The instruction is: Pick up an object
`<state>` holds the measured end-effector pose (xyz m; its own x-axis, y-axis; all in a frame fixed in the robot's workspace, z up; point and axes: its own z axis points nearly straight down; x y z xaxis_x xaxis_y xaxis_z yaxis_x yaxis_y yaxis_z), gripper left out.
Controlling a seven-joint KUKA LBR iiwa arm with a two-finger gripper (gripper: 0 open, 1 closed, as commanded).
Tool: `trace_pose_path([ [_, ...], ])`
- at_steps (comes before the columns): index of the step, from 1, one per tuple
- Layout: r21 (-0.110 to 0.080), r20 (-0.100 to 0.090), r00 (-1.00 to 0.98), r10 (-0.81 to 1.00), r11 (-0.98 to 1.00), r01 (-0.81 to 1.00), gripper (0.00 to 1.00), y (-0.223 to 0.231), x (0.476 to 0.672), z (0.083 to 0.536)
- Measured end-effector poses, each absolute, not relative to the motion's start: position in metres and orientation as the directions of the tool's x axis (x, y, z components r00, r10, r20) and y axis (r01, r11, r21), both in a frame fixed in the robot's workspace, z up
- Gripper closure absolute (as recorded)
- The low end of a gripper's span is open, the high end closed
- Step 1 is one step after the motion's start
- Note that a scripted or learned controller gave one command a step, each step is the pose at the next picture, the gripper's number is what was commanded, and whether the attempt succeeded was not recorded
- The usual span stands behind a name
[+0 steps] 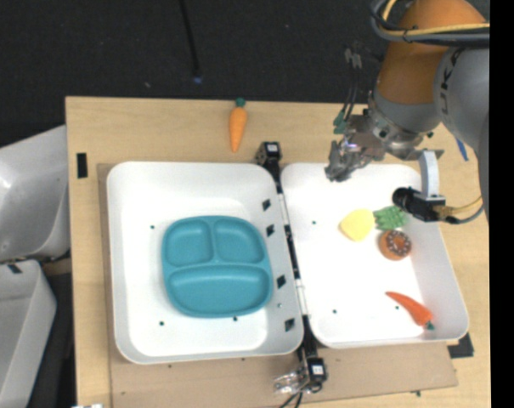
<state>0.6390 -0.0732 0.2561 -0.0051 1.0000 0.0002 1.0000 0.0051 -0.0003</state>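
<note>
Left bin point(129, 253): holds a teal divided plate point(216, 264).
Right bin point(350, 313): holds my candidates.
My gripper point(340, 170): above the right bin's far-left corner, nothing between the fingers; their spread I cannot tell.
Step, as I judge it: approach. Next move calls for choosing a target and descending over it.
Chili pepper point(409, 308): near-right corner, long axis diagonal, green stem nearest the corner.
Yellow piece point(356, 225) with green top, centre.
Doughnut point(395, 244), just beside.

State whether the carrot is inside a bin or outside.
Outside. The carrot lies on the bare bench, beyond the far rim of the left bin.
</note>
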Motion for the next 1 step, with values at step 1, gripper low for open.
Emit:
trace_pose_path([
  [1,0.0,0.001,-0.006,1.0,0.006,1.0,1.0,-0.0217,0.6359,0.2456],
])
